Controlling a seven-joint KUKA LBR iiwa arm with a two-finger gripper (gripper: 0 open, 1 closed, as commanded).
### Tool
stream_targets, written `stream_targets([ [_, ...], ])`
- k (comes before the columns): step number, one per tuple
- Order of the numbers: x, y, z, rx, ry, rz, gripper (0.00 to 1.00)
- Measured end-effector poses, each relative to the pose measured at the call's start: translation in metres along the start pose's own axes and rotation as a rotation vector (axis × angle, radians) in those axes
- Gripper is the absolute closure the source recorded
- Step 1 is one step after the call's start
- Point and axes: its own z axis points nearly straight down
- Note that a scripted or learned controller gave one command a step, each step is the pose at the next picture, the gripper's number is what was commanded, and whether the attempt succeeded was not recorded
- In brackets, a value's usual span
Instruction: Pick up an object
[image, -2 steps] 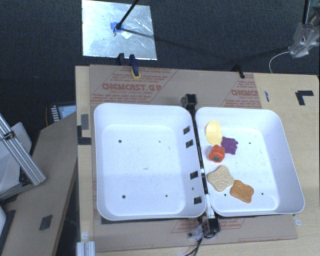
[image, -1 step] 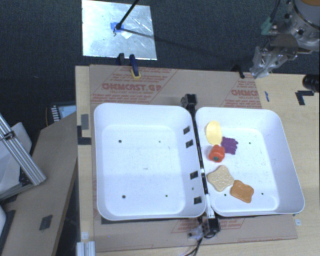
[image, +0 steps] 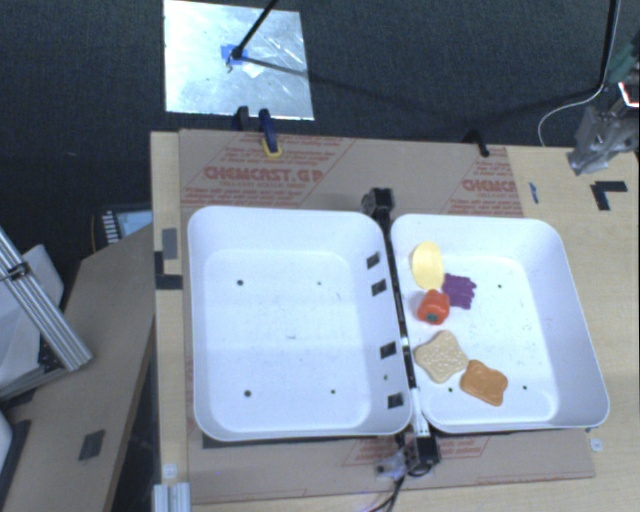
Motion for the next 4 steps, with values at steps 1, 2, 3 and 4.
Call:
stream_targets([
  [1,0.064,-0.018,0.176,0.022,0.002,-0.009,1.00],
  [2,0.120,-0.054,0.105,-0.002,0.004,-0.012,1.00],
  [3,0.176,-0.053,0.078,0.002,0.003,-0.011,1.00],
  [4,0.242,-0.053,0.065,0.004,0.004,-0.012,1.00],
])
